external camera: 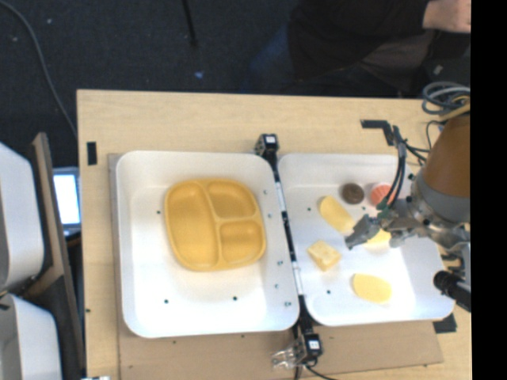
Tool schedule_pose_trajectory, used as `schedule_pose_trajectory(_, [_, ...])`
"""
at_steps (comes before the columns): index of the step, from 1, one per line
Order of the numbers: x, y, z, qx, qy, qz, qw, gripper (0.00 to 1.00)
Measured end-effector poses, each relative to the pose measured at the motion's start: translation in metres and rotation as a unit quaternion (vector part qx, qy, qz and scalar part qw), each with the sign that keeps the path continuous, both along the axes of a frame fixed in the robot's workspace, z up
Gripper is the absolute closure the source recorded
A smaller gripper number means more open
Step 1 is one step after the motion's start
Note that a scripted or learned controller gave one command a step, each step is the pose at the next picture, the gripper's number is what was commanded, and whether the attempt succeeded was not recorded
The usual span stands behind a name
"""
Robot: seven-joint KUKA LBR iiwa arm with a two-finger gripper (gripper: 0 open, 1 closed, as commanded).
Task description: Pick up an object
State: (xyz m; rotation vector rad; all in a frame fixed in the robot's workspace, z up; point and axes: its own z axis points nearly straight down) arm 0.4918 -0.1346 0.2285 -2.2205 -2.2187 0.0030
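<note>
My gripper hangs low over the middle of the right bin, reaching in from the right under the grey and orange arm. A small yellow piece lies right at the gripper, partly hidden by it. Around it lie a yellow oblong piece, a pale yellow block, a yellow oval, a brown round object and a reddish object, which the arm's cables partly cover.
The left bin holds a yellow divided plate. A ridge with clamps separates the two bins. Cables and a black bracket stand at the right bin's far edge.
</note>
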Motion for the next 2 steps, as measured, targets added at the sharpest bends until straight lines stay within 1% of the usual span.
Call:
schedule_pose_trajectory(1, [0.001,0.000,0.002,-0.0003,-0.002,0.000,1.0000,0.00])
schedule_pose_trajectory(2, [-0.001,-0.003,-0.060,0.0001,0.001,0.000,1.0000,0.00])
